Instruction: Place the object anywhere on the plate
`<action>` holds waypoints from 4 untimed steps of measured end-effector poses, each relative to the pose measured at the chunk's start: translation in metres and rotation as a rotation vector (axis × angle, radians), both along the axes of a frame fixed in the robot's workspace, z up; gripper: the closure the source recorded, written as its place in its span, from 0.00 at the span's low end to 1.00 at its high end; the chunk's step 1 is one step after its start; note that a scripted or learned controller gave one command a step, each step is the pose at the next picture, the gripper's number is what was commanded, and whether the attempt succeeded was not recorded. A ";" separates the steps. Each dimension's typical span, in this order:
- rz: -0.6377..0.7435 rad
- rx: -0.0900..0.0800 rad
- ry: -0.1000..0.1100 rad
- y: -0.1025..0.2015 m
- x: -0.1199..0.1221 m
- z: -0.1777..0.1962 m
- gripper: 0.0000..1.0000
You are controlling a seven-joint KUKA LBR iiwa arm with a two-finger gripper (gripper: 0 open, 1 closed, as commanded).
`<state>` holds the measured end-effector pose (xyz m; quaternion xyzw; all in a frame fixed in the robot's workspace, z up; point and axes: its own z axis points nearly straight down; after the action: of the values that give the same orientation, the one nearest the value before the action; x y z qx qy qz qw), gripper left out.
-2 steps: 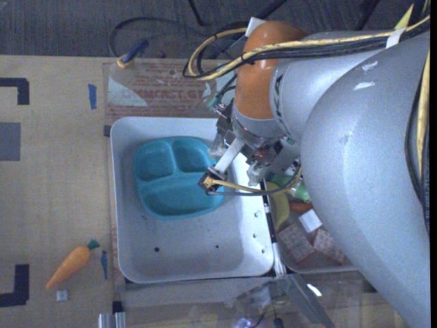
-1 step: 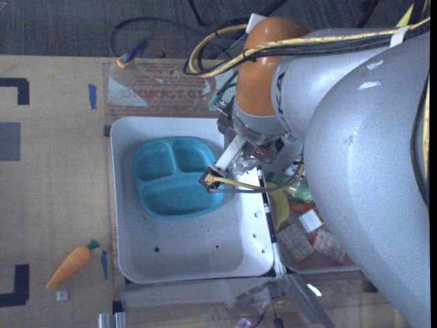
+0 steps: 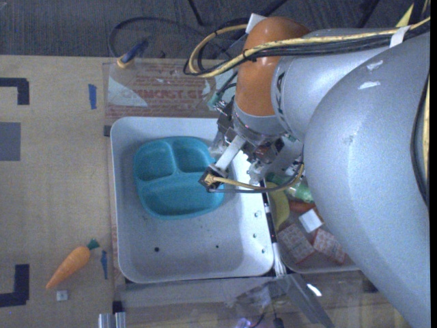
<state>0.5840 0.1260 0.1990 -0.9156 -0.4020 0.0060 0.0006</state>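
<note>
An orange toy carrot (image 3: 68,266) lies on the bench (image 3: 54,183) at the lower left of the frame, well apart from the bins, with a strip of blue tape (image 3: 104,264) just to its right. The left bin (image 3: 126,217) fills the middle. The blue divided plate (image 3: 174,176) lies flat in its upper part, near the top wall. The grey arm (image 3: 369,156) comes in from the right. The claw (image 3: 263,161) sits under its orange band, over the left bin's right side and just beside the plate's right edge. The wrist hides it, so I cannot tell whether it is released, clenched or grasping anything. In the right bin (image 3: 307,266), mostly under the arm, lie a yellow piece (image 3: 280,209), a green piece (image 3: 301,194) and two red-and-white packets (image 3: 298,242). All of these are off the plate, and which one is the task's object cannot be told.
</note>
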 end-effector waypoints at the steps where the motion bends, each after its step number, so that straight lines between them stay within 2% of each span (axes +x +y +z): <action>1: 0.002 -0.001 0.004 0.000 0.001 0.007 1.00; 2: -0.137 0.002 -0.004 0.073 -0.039 -0.023 1.00; 3: -0.071 0.002 -0.004 0.041 -0.091 0.030 1.00; 4: -0.072 0.001 0.000 0.041 -0.089 0.037 1.00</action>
<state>0.4945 0.1673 0.2364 -0.9294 -0.3690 0.0059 0.0011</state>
